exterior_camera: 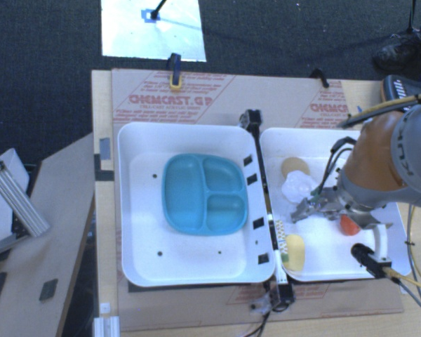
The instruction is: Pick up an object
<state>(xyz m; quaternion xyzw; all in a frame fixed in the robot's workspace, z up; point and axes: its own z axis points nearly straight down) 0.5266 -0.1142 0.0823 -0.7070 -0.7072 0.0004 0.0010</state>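
1. Position. My arm point(382, 161) enters from the right side of the view and sits over the right bin point(324, 257). My gripper point(303, 210) points toward the divider between the two bins and is low over the middle of the right bin's floor.

2. Jaw state. I cannot tell whether my jaws are released or clenched, because the tip appears as one small metallic shape. No item is visible between them.

3. Items available for picking, all in the right bin:
- White lump point(298, 186): just beside my gripper tip, on its far side. I cannot tell whether it touches the tip.
- Tan disc point(295, 166): just beyond the white lump, toward the bin's far wall, close against the lump.
- Yellow piece point(293, 251): in the near left corner, next to the divider, apart from my gripper.
- Red piece point(349, 225): under my wrist, partly hidden by it.

4. Left bin point(142, 188). It holds a blue plate point(202, 194) with three compartments, lying flat near the centre, well apart from my gripper.

5. Base. Both bins rest on a cardboard sheet point(196, 98) with red lettering.
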